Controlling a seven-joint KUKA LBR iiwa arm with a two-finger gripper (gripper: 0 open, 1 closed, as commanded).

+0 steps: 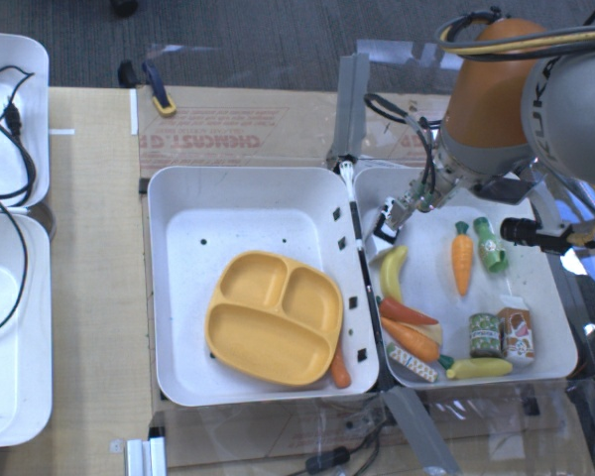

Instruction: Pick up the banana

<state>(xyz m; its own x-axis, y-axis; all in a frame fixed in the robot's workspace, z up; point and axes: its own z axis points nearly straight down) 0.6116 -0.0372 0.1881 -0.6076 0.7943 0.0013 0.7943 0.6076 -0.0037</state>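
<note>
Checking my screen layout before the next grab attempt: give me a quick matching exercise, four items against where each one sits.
Things:
1. banana
2. yellow divided plate
3. upright carrot
4. gripper

Places:
A. middle of the left bin
B. just above the banana's upper end
C. right bin, along its left wall
D. right bin, beside the green bottle

Pairs: 1-C, 2-A, 3-D, 4-B

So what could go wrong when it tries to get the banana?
1. The banana lies close to the right bin's left wall, so one side of the tool might bump the wall.
2. Orange carrot-like pieces sit right below the banana and could get nudged or grabbed too.
3. The banana is curved and smooth-looking, so it might slip out.
</note>
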